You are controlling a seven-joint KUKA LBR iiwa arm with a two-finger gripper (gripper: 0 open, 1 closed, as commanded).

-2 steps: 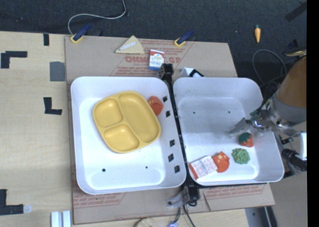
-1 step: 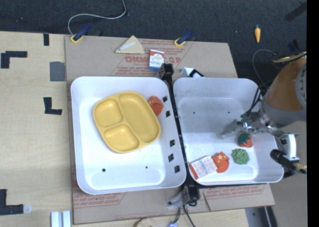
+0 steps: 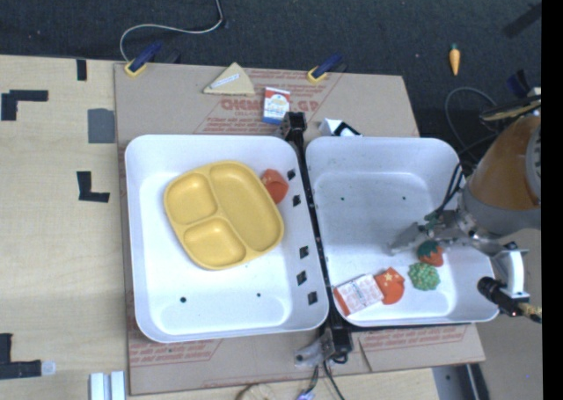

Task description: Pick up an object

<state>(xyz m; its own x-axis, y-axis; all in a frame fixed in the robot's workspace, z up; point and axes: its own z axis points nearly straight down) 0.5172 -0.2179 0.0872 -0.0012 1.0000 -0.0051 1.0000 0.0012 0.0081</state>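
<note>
I see the gripper [image 3: 420, 243] low in the right bin [image 3: 378, 161], right of centre in the frame. Grey fingers [image 3: 406, 240] stick out toward the left; I can't tell how far apart they are or whether they pinch anything. A small red-and-green toy [image 3: 430, 255] sits right under the wrist end, touching or just beside it, can't tell which.

Right bin contents, all in its lower half: the red-and-green toy, a green broccoli piece [image 3: 424, 277] just below it, a red tomato-like piece [image 3: 391, 286] to the left of the broccoli, and a white-and-red packet [image 3: 356, 294] touching the tomato piece at lower left. The packet's long axis runs lower left to upper right, slightly tilted.

Left bin [image 3: 149, 240]: a yellow divided plate [image 3: 223, 213] lying flat, long axis running upper left to lower right, and a small red piece [image 3: 274, 185] just beside the plate's upper right edge, near the divider between the bins.

Above the bins on the cardboard [image 3: 176, 99]: a small red-white-blue carton [image 3: 276, 106] and a tan wedge [image 3: 230, 81].
</note>
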